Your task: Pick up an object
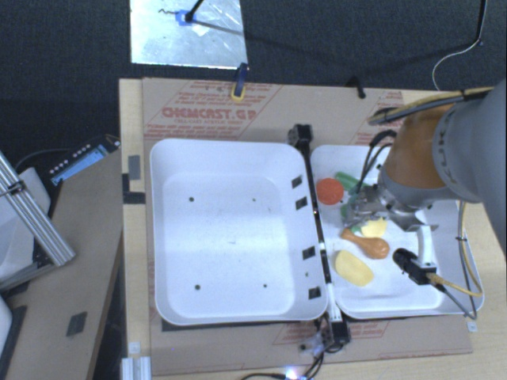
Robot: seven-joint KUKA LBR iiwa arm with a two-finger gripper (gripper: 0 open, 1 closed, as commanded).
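The grey arm (451, 145) with its orange band comes in from the right and hangs over the right bin (444, 303), covering much of that bin's far half. Its claw (366, 210) sits low among the objects there; whether it is apart or together cannot be told, since the wrist hides it.

The left bin (230, 228) is the biggest open surface, a shallow white tray with a few small dark dots on its floor. A black hinge strip with clips (310, 212) runs between the two bins. Both rest on a brown cardboard sheet (206, 109) with red lettering, laid on the table (131, 212). Beyond it, dark carpet (63, 54) carries a shiny silver square (186, 22); a metal rail (32, 220) lies at the left.

In the right bin, a yellow oval piece (353, 267) lies near the hinge strip, its long axis slanting from upper left to lower right. Just above it an orange drumstick-shaped piece (368, 245) points its thin end left toward the strip. A pale yellow piece (374, 228) touches the claw, a red round piece (329, 189) lies just beside the strip, and a green piece (347, 180) is partly hidden under the arm
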